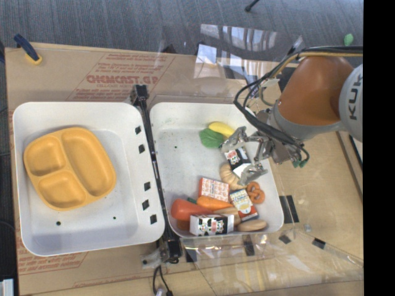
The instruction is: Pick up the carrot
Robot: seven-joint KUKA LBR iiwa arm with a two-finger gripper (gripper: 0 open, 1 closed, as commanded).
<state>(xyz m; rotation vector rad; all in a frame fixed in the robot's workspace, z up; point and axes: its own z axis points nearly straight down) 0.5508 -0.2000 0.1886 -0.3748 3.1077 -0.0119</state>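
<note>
From above, two white bins sit side by side on the bench. The left bin holds a yellow divided tray, lying flat toward its left half. The right bin carries a heap of toy food, crowded toward its near right corner. The carrot lies in that heap, orange and slanted, its tip toward the right, just below a small red-and-white box and touching a fatter red-orange vegetable on its left. In front of them a black-and-white milk carton lies on its side against the near wall of the bin. A pretzel rests at the right wall, and a small packet sits beside it. Farther back, a yellow and green piece lies on its own near the middle of the bin. The arm comes in from the right, its orange band big above the wrist, cables looped over it. The gripper hangs over the right side of this bin, above the heap and well apart from the carrot; a small carton sits right at its fingers, but whether they are spread or closed on anything I cannot tell.
</note>
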